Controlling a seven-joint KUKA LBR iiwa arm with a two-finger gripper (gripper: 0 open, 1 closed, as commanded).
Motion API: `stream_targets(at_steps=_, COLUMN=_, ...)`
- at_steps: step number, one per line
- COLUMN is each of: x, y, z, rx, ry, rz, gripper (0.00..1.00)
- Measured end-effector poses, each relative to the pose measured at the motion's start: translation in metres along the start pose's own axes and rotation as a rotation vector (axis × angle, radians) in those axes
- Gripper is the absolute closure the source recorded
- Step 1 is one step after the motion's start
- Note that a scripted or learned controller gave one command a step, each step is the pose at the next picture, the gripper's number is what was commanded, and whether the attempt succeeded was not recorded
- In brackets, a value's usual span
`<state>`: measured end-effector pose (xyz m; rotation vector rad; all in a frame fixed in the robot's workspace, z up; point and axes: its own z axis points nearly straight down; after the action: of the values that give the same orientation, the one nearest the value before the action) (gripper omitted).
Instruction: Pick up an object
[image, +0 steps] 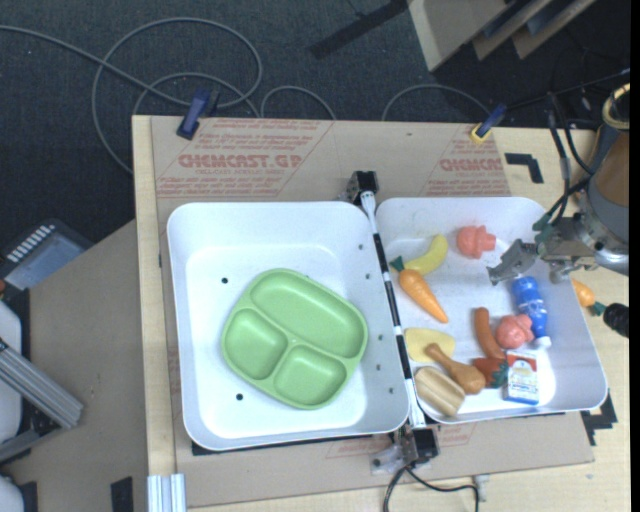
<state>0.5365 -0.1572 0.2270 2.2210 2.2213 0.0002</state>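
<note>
a: where's the stuff to pick?
b: all in the right bin (570, 395). banana (432, 254) and carrot (421, 291) near its left wall, carrot just below the banana. pink toy (476, 240) toward the back. blue bottle (529, 304) right of middle, lying roughly front to back.
a: front of the bin?
b: crowded — sausage (486, 333) touching a pinkish-red lump (514, 330), a small carton (522, 380) with a red label in front of those, a yellow wedge (428, 341) by the left wall, a drumstick (455, 367) lying over it, and a bread roll (439, 391) at the front left corner.
a: tool?
b: tool (518, 258) sits over the right bin's back right part, just above the blue bottle's far end. nothing between the fingers that i can see. open or clenched — cannot tell, too blurry.
a: left bin?
b: left bin (190, 240) has a green divided plate (292, 338), three sections, sitting tilted in the middle.
a: anything else?
b: both bins sit on the table (160, 200), touching along the middle edge. small orange piece (583, 293) by the right bin's right rim.
</note>
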Motion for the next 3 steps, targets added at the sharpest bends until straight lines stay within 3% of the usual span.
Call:
stream_targets(at_steps=1, x=-0.030, y=-0.002, z=0.123, rx=-0.003, ry=0.005, rz=-0.003, gripper=0.00)
stream_targets(at_steps=2, x=0.014, y=-0.044, z=0.143, rx=0.003, ry=0.002, rz=0.000, gripper=0.00)
stream_targets(at_steps=3, x=0.013, y=-0.043, z=0.132, rx=-0.001, ry=0.000, rz=0.001, gripper=1.00)
